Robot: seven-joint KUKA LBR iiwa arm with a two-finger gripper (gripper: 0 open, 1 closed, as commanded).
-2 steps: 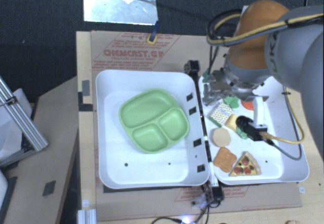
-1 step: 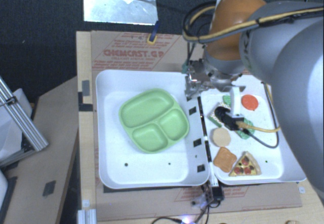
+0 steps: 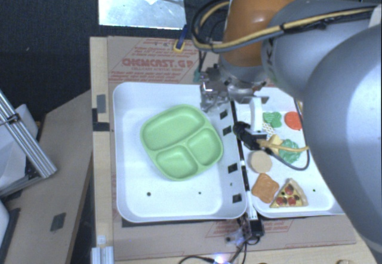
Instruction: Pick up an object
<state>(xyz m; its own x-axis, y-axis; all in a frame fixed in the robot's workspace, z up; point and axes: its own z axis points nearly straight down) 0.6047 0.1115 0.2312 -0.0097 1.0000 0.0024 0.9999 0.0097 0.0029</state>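
The green three-compartment plate (image 3: 182, 140) sits in the middle of the left bin (image 3: 128, 155), turned at an angle, with its single long section toward the back and the two smaller sections toward the front. It lies flat on the bin floor with nothing in it.

The gripper (image 3: 210, 101) hangs just behind the plate's back right corner, close above the rim there, near the wall that divides the two bins. From where I stand I cannot tell whether it is open or closed, and I see nothing gripped in it. The arm's orange band bulges above it, and the grey arm sweeps off to the plate's right.

The toy food is all to the right of the plate, in the right bin (image 3: 316, 185). A small green leafy piece (image 3: 272, 119) and a red tomato slice (image 3: 292, 120) lie side by side level with the plate's back edge. A second green leafy piece (image 3: 289, 150) lies level with the plate's middle. Nearer the plate is a round tan biscuit (image 3: 260, 162). In front of that are a piece of toast (image 3: 265, 186) and a pizza slice (image 3: 290, 194), touching each other, level with the plate's front edge.
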